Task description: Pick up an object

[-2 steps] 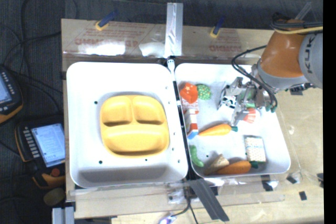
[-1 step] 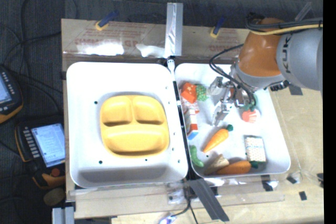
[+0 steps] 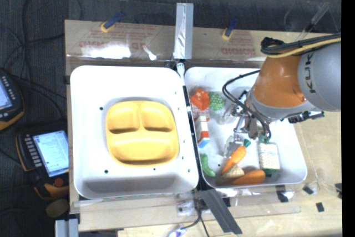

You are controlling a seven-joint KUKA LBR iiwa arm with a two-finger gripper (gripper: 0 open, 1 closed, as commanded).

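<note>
Arm [image 3: 299, 86] comes in from the right, orange band sitting over the right bin [image 3: 297, 172]. Claw [image 3: 247, 133] is down inside that bin, roughly mid-bin, hanging just above the upper end of an orange carrot [image 3: 234, 159] that lies tilted, tip pointing down-left. Can't tell whether the claw is apart or together; wrist and cabling hide that area, and nothing is visibly between its tips. A second carrot [image 3: 249, 177] lies flat along the bin's near wall, just below the tilted one, close or touching, can't resolve which. A small white box with a green dotted face [image 3: 269, 156] sits just right of the claw, near the bin's right side. Far-left part of the same bin: a red-orange item [image 3: 199, 99] with a green dotted item [image 3: 216, 101] just beside it; a white-and-red pack [image 3: 203, 129] lies below them along the left wall. A green piece [image 3: 206, 164] sits in the near-left corner. Left bin [image 3: 89, 86] holds a yellow compartment tray [image 3: 142, 131], centered, flat, two small sections at the far side and one wide section near. Both bins sit side by side on the counter [image 3: 83, 36], touching along the middle divider. A handheld screen device [image 3: 47, 154] lies off the counter's left edge.
</note>
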